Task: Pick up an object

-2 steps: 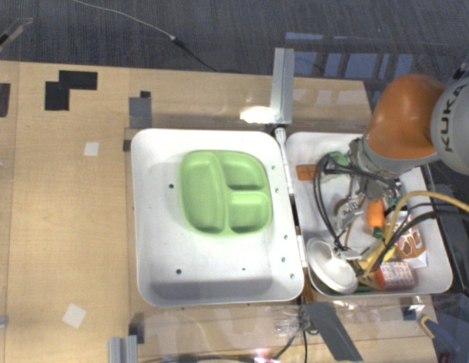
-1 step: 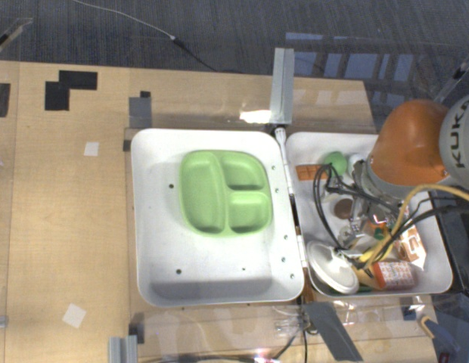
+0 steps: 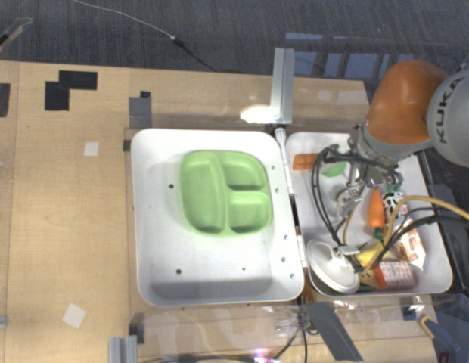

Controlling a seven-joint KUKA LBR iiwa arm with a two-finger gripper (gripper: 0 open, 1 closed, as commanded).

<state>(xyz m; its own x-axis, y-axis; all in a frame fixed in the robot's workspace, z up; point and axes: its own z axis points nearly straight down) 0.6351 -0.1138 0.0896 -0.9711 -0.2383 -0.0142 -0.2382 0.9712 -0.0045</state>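
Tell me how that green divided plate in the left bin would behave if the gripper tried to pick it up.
The green divided plate looks like moulded plastic, so probably stiff and light. It lies flat in the left bin with low rounded edges, so fingers may slip off unless they pinch the rim or a divider. Pushed, it would likely slide across the smooth floor rather than tip.

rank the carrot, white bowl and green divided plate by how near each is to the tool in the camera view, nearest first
Measured from the tool in the right bin:
1. carrot, right beside it, just below and to the right.
2. white bowl, at the right bin's near left corner.
3. green divided plate, across in the left bin.
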